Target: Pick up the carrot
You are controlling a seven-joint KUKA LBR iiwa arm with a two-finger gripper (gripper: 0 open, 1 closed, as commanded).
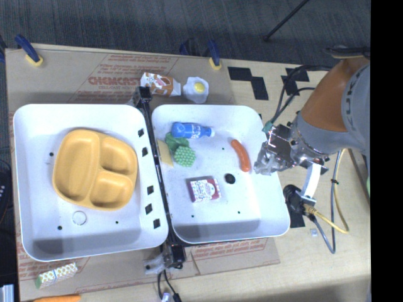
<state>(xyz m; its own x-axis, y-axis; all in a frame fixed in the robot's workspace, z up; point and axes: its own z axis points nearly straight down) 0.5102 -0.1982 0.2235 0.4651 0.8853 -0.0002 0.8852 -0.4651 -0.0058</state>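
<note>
Arm: grey wrist with orange band [334,102] comes in over the bench's right edge; claw [267,159] sits at the right rim of the right bin [271,222], about mid-height of that rim.
Claw state: cannot tell, metal parts overlap and the tips blur together. Nothing visible between them.
Carrot: small orange carrot [240,155] lies on the right bin floor, tilted, near the right wall, just left of the claw. Touching or apart: cannot tell.
Room round carrot: bare white floor above, left and below it; small dark spot [229,179] on the floor just below-left. Right side tight, wall and claw close.
Right bin, other items: blue bottle [191,131] lying flat near the back edge; green bumpy thing [182,153] just below it, beside a pale yellow piece [165,153] against the left wall; dark red packet [203,189] flat near the centre. All well apart from the carrot.
Left bin: [28,231] yellow divided tray [96,168] takes up the middle; bare strip along the front and left edges.
Bench back edge: brown-and-white packet [157,84] and a white-and-yellow item [196,89] on the cardboard [94,74] behind the bins.
Bench front-left corner: small patterned wrapper [58,274] outside the left bin; an orange sliver at the bottom edge is cut off, can't identify.
Cables: black and yellow leads [324,222] hang below the wrist, over the right side of the bench.
Hard to read: packet labels too small.
</note>
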